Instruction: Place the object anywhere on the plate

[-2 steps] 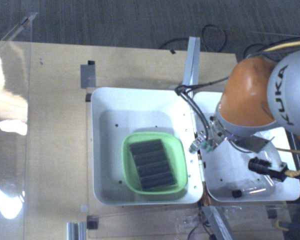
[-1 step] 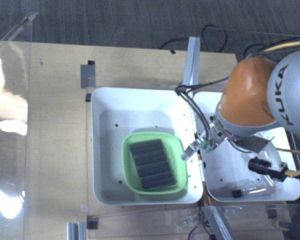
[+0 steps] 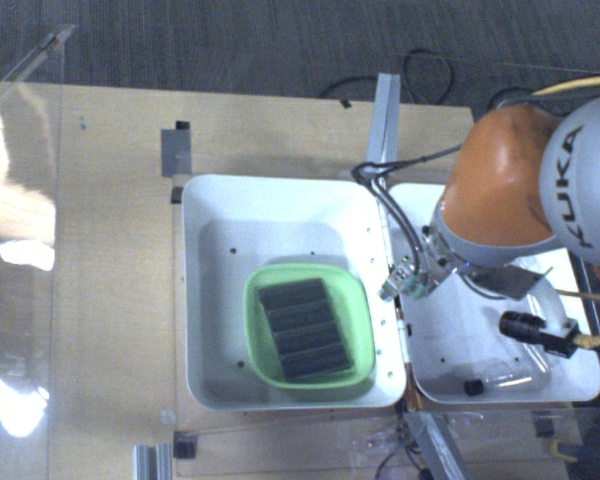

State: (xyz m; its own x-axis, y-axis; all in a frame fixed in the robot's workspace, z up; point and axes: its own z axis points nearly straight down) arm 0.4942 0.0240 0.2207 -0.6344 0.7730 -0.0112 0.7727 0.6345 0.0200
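Observation:
A green plate [image 3: 355, 313] lies in the left bin [image 3: 215, 268], toward its front right. On the plate rests a dark grey ridged block [image 3: 302, 329], lying flat and slightly turned. My gripper [image 3: 407, 279] hangs over the wall between the two bins, just right of the plate's far right corner and apart from the block. The orange and grey wrist above hides most of it.
The right bin [image 3: 450, 363] holds a small black piece [image 3: 472, 388] near its front wall, beside a clear, hard-to-read item [image 3: 507, 376]. The arm covers that bin's far part. Bare wooden bench [image 3: 90, 298] stretches to the left.

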